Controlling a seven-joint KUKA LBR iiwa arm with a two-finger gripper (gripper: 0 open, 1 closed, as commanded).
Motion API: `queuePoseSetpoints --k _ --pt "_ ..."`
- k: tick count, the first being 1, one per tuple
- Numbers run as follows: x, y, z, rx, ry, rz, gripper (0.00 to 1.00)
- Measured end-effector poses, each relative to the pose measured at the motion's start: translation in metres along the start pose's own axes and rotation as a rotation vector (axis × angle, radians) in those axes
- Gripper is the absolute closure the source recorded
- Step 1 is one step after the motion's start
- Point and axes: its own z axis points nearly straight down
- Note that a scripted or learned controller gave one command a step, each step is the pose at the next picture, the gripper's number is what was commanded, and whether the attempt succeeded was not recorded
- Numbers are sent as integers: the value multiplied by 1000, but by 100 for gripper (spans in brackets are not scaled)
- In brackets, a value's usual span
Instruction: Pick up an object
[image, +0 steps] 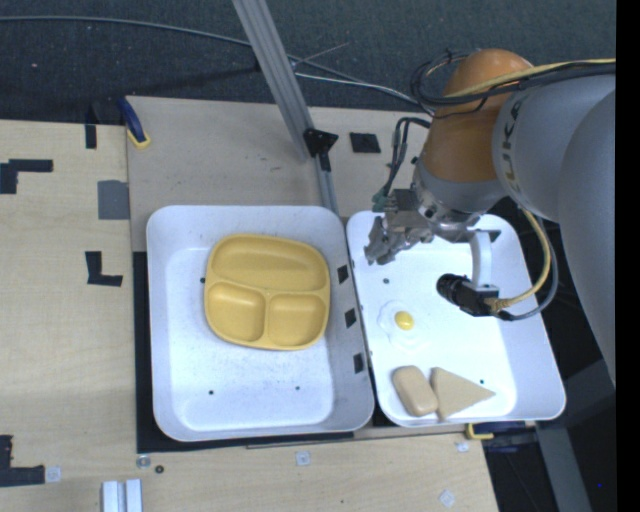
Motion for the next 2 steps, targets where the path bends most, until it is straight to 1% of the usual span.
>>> queuePoseSetpoints --k 1,2 --pt "51 -15 -10 -1 0 -1 100" --pt "104 -20 0 0 -1 -1 100"
